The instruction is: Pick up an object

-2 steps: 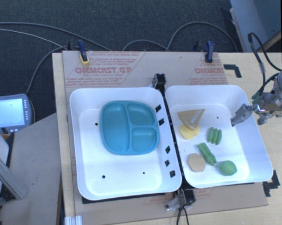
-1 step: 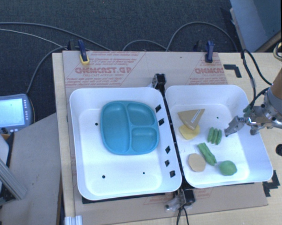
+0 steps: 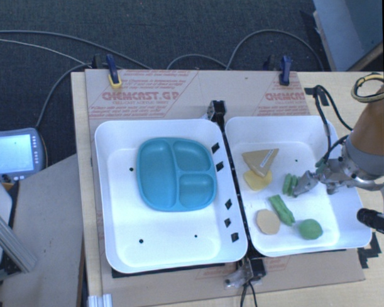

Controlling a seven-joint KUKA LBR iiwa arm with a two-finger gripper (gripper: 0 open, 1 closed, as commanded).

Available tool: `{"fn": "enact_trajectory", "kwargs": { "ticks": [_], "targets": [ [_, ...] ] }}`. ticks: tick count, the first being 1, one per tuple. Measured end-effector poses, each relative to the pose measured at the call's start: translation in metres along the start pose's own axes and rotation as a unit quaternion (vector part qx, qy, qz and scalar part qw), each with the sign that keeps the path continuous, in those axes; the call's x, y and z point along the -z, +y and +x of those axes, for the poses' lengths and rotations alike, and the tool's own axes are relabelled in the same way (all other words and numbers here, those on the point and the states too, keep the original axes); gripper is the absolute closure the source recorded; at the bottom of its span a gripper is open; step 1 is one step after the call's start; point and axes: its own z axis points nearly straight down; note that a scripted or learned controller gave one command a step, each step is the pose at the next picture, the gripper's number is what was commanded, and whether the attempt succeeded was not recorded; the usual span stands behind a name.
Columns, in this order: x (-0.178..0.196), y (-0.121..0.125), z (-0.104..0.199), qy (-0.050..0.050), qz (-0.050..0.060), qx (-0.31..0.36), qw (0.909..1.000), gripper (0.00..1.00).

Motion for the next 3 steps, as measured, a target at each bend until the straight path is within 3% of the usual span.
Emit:
{"fn": "enact_trajectory", "kwargs": {
  "ticks": [1,2,3],
  "targets": [
    [-0.053,0.0,0.001,0.0,-0.001,0.0,1.0,0.0],
    [-0.039,0.001,0.0,-0.001,-0.004,0.0,1.0,1.0],
    [0.018,-0.004,-0.009,-0.003,-0.006,-0.001,1.0,1.0]
  ]
}}
